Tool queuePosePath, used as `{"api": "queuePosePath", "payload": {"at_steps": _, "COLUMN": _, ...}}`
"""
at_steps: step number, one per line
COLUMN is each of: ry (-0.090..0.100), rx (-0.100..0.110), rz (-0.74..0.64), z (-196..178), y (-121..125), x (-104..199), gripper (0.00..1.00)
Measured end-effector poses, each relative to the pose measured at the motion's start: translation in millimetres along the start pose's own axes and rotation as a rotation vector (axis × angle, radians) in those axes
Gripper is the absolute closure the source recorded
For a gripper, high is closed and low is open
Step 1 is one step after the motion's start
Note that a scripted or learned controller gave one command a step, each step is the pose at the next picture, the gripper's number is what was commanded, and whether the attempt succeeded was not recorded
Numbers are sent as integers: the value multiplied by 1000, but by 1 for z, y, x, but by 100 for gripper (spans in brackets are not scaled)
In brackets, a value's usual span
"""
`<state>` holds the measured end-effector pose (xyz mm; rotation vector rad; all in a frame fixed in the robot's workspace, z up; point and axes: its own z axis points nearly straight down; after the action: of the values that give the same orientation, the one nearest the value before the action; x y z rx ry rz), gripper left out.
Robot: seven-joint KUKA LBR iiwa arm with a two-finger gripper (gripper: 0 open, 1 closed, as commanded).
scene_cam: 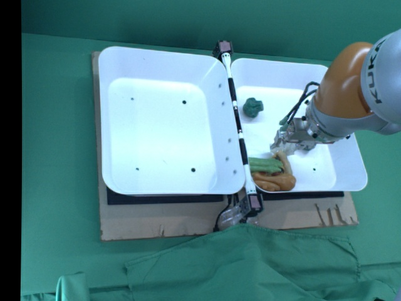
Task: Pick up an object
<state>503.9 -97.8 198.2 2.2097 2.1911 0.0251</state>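
Orange object point(279, 180) with green piece point(265, 165) lies in right bin point(351, 179) front corner | end effector point(283, 144) poised above for a grab | finger state: cannot tell.

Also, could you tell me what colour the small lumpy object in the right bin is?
Dark green, seen in the camera view.

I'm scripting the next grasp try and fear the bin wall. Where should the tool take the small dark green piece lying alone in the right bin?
Probably from straight above, closing across the body of the dark green piece. It is a compact lump lying apart from the right bin walls, with bare floor all around it.
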Motion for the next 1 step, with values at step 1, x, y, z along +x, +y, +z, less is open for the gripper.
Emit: {"api": "queuePosePath", "payload": {"at_steps": 1, "ry": 2, "rx": 4, "rz": -3, "z": 12, "y": -19, "x": 1, "gripper": 100}}
